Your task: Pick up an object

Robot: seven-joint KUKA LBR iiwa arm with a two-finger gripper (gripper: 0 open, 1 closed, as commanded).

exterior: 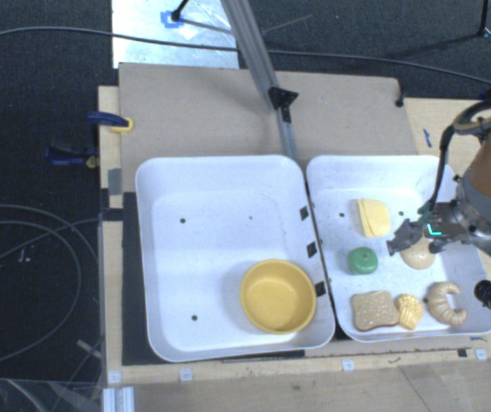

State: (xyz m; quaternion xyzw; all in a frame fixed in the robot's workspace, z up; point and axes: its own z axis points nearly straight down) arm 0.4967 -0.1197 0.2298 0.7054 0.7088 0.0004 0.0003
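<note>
Camera view, read from the left: the left shallow white plastic bin (185, 230) holds a round yellow bowl (278, 295) near its front right corner. In the right white bin (331, 178) lie a pale yellow cheese-like wedge (372, 217), a small round green piece (363, 261), a tan toast-shaped slice (374, 311) touching a small yellow ridged piece (409, 312), a beige croissant-shaped toy (447, 304), and a pale beige rounded lump (418, 257). The dark two-finger gripper (415, 237) hangs right above that lump, which looks like the likeliest target. Whether its fingers are spread or pressed together I cannot tell; nothing is visibly pinched between them. To pick well, I judge the gripper should centre over the lump, descend straight until the fingers straddle its widest part, then close firmly before lifting, keeping clear of the croissant nearby.
</note>
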